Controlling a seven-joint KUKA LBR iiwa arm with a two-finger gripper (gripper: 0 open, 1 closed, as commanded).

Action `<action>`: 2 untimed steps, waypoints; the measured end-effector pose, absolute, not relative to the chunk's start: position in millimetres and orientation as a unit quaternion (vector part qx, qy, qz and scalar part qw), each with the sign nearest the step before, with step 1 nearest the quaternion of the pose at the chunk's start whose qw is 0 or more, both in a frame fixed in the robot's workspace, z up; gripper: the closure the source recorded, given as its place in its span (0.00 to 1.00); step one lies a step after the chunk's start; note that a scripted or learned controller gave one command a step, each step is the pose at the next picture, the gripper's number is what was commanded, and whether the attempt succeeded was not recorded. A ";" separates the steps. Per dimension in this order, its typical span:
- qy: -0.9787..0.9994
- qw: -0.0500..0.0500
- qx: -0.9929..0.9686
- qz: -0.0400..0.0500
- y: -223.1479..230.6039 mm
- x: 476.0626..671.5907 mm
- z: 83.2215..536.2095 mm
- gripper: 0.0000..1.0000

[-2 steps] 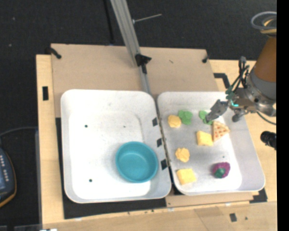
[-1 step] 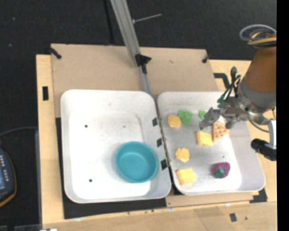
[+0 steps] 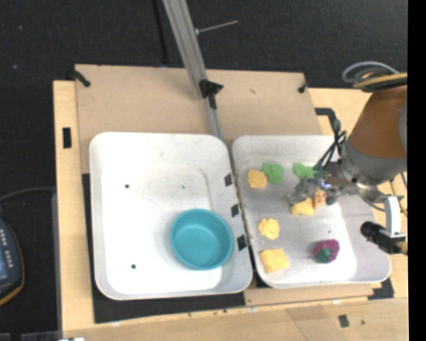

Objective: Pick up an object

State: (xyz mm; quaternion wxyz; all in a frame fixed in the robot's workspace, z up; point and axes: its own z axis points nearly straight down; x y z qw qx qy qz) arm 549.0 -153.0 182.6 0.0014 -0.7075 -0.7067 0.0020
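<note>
The gripper (image 3: 309,192) sits low over a yellow block (image 3: 303,207) mid right bin (image 3: 355,268) — presumably lining up a grasp — pincer state: cannot tell.

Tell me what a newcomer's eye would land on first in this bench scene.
The teal bowl stands out first, sitting alone at the near right of the left bin. Next comes the scatter of small yellow, green and purple pieces in the right bin, among them a yellow block at its near edge and a purple piece to the right of that. The gripper hangs over a yellow piece near that bin's middle.
</note>
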 end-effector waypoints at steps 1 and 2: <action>-0.706 -0.001 -0.708 0.000 -147.2 557.0 132.1 0.00; -0.705 -0.002 -0.710 -0.001 -148.1 557.9 143.1 1.00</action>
